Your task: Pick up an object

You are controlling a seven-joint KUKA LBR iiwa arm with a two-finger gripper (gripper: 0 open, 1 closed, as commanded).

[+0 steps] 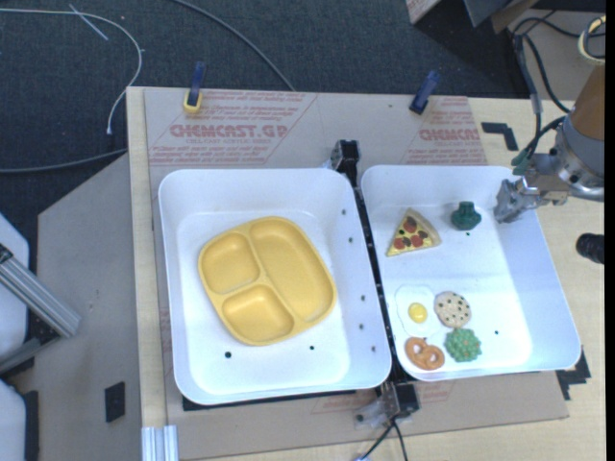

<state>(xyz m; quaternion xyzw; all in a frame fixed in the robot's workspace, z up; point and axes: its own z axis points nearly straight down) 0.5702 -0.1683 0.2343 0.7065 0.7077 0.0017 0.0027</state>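
The arm's grey metal gripper [510,203] hangs over the right shallow white bin [538,286] at its two o'clock corner, nothing between its fingers, though whether they are spread or pressed together cannot be told. A small dark-green toy [466,216] sits just beside it at nine o'clock, with a toy pizza slice [413,233] farther that way. At the bin's seven o'clock lie a fried egg [417,310], speckled cookie [452,307], pretzel [425,353] and green broccoli [463,345]; the left white bin [183,286] holds a yellow three-compartment plastic plate [266,279].

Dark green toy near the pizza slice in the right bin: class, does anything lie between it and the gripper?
Nothing visible does. The gripper sits at the right bin's upper right, and the dark green toy lies just to its left across bare white floor. The pizza slice lies on the toy's far side.
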